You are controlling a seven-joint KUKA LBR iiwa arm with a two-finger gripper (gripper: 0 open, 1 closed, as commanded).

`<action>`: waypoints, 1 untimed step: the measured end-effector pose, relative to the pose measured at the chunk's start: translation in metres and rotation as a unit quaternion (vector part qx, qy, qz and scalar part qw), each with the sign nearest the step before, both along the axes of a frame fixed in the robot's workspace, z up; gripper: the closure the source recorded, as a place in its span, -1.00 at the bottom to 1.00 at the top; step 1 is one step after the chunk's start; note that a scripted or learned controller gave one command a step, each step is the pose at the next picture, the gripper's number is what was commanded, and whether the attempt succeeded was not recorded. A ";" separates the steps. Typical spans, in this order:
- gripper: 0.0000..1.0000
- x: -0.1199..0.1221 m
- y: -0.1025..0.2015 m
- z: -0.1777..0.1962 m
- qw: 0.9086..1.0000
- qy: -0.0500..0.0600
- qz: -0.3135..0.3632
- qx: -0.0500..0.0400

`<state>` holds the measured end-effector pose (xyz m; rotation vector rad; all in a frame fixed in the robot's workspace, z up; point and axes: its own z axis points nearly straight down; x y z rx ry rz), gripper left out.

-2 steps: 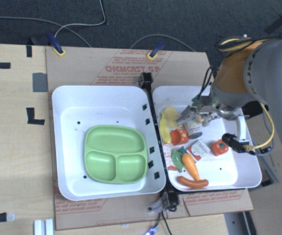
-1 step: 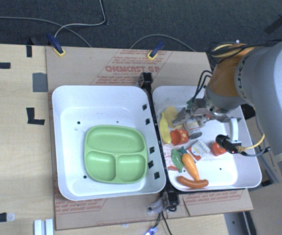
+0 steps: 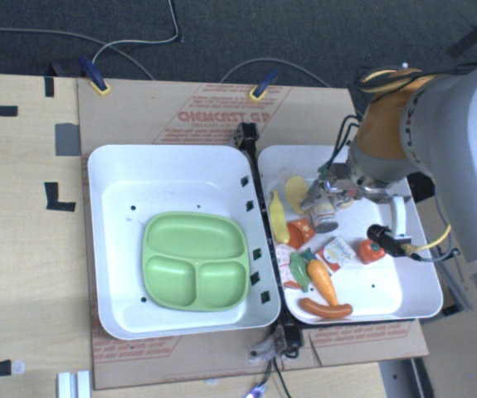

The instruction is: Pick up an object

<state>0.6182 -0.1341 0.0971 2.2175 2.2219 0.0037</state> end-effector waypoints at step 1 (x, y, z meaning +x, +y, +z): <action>1.00 -0.008 0.077 0.088 1.000 0.002 0.000 0.000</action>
